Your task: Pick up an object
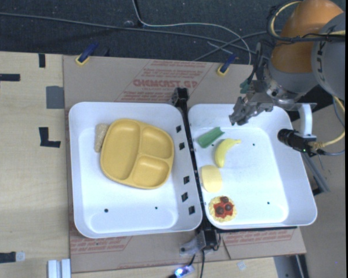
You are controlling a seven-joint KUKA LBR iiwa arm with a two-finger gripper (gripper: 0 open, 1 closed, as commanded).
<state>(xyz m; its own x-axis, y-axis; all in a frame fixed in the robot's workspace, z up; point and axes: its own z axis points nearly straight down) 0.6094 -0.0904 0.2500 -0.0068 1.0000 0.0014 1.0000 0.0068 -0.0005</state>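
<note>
Approach phase: arm comes in from upper right, pincer [242, 116] hanging over the top edge of the right bin [278, 172], nothing between its tips. Whether it's spread or pressed together, can't tell from this angle, too dark and small.

Candidates all sit in the right bin's left half: green piece [209, 136] nearest the pincer, banana [224, 150] just below it, pale yellow lump [211, 178] mid-bin, round red-topped item [222, 208] toward the bottom.

Next move, imo: shift down-left over the green piece or banana, drop, then close.

Count: 2 bins, 4 items on the right; left bin [87, 207] has 1 yellow divided plate [137, 153] w/ 1 tan piece [100, 136] tucked at its left edge.
</note>
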